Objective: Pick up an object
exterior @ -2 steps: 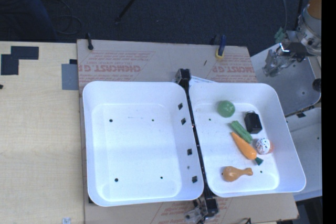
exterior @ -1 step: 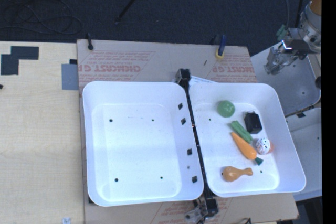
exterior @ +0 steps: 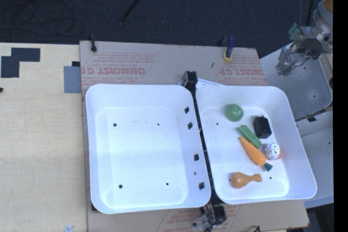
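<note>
two white bins sit side by side on a brown cardboard sheet (exterior: 163,65). the left bin (exterior: 98,117) shows just its white floor with a few small dark dots on it. the right bin (exterior: 296,117) has all the toys, and they are bunched up near its right side. there is a round green ball (exterior: 234,112) near the top. a small black block (exterior: 262,126) lies a bit to its right. below them a long green piece (exterior: 249,136) lies just beside an orange carrot (exterior: 253,151), and the two look like they touch. a little white ball with red marks (exterior: 272,150) sits at the carrot's lower end, and a tiny dark green bit there is too small to make out. near the bottom lies an orange gourd shape (exterior: 244,180) on its own. the arm is cut off at the top right edge. its gripper (exterior: 286,64) hangs over the grey floor outside the bins, well apart from the toys. it is small and blurry, so i cannot tell how far open it is, and i see nothing in it.
</note>
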### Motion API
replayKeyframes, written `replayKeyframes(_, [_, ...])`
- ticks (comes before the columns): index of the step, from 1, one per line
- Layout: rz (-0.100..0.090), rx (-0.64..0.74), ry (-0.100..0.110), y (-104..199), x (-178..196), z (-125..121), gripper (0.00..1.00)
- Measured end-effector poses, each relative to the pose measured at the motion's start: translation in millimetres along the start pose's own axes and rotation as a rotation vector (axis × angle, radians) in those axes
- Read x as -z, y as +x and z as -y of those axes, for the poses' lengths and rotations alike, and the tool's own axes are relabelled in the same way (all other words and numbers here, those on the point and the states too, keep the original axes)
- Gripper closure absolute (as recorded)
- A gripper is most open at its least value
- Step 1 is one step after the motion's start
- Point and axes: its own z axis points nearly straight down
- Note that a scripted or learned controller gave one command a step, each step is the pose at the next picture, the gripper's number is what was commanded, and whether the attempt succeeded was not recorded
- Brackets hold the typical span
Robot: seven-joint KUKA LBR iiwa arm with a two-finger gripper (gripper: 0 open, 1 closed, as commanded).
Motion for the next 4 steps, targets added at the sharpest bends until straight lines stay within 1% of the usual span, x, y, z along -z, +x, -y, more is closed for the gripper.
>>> replayKeyframes(4, [0.003, 0.019, 0.007, 1, 38, -1, 1.0])
